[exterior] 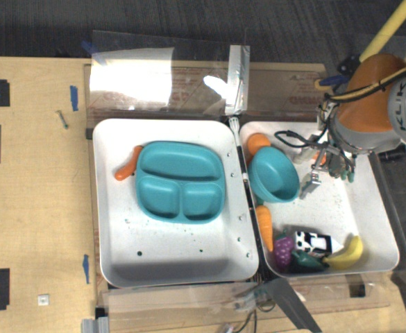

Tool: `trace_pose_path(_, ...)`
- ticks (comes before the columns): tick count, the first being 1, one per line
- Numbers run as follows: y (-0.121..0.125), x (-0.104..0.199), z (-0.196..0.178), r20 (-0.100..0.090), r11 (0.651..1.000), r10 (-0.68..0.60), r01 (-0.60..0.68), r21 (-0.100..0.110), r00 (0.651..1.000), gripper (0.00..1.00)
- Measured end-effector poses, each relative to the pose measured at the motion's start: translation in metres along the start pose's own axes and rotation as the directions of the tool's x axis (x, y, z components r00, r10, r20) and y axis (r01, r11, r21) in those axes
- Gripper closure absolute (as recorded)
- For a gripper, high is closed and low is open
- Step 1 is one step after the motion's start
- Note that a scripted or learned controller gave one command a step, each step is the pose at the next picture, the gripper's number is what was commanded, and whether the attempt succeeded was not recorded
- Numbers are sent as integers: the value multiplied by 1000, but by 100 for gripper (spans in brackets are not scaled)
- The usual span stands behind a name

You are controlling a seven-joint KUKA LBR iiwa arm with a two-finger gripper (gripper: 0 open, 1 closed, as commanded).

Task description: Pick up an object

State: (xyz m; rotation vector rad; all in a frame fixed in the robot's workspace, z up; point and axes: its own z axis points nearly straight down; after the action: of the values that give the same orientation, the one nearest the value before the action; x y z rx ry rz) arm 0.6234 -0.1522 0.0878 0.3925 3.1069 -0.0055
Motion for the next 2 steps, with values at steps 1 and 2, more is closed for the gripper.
trace_pose_path(1, 4, 29, -1, -2, 991, 132, -132, 8, 991, 0)
trace_pose_path(2, 8, 28, -1, -2, 991, 130, -130, 4, 991, 0)
